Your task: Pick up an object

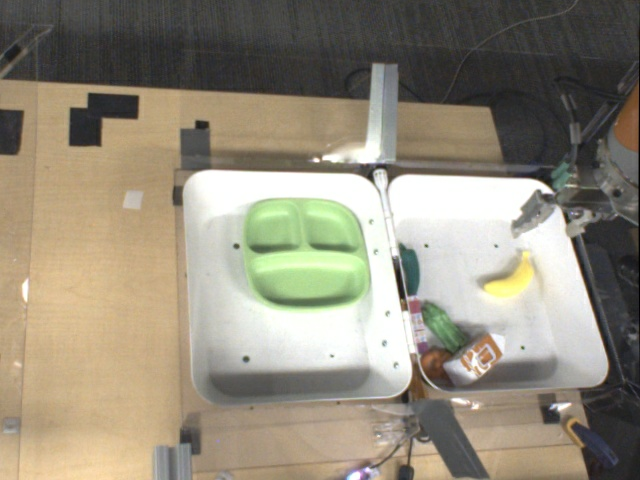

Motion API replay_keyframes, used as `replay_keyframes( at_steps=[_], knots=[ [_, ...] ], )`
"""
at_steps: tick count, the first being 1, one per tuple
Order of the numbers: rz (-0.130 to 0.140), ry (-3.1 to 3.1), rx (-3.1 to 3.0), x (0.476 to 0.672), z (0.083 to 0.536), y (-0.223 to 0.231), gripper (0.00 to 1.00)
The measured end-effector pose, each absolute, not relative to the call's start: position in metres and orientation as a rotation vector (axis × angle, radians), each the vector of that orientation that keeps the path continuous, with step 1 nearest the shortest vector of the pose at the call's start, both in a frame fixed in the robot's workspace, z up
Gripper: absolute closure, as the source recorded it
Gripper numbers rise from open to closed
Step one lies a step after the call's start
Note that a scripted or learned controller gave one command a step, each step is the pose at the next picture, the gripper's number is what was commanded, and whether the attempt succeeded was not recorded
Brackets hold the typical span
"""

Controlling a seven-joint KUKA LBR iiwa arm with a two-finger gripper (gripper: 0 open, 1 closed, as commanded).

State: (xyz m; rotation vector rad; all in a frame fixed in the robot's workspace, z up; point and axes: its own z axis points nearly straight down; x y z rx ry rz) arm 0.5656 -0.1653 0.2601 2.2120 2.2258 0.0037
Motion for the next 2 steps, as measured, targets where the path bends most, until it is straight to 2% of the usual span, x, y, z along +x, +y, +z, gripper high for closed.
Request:
replay_keyframes(
  at_steps=[1, 2],
  knots=[
    [0.004, 2.015, 2.408, 0.584, 0.181, -0.194, 0.0],
    [0.006, 1.998, 2.419, 0.571, 0.096, -0.199, 0.0]
  ],
)
